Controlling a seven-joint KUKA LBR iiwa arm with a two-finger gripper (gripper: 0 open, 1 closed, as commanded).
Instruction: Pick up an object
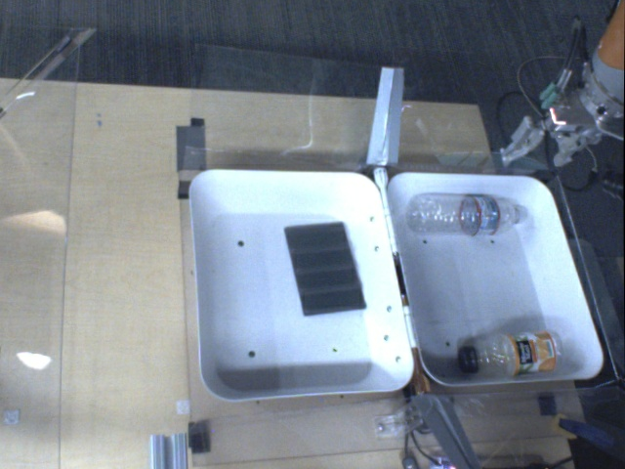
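Pincer point(547, 130) top right, state can't tell; 2 bottles point(465, 214) point(510, 354) in right bin point(576, 262), 1 dark pad point(325, 268) left.

A robotics lab, by the look of it — a pale wooden counter point(98, 262) carries two shallow white bins point(210, 291) fixed side by side, clear plastic guard panels point(293, 96) stand at the far edge, and loose cables point(547, 76) trail over dark carpet point(244, 18) at far right.
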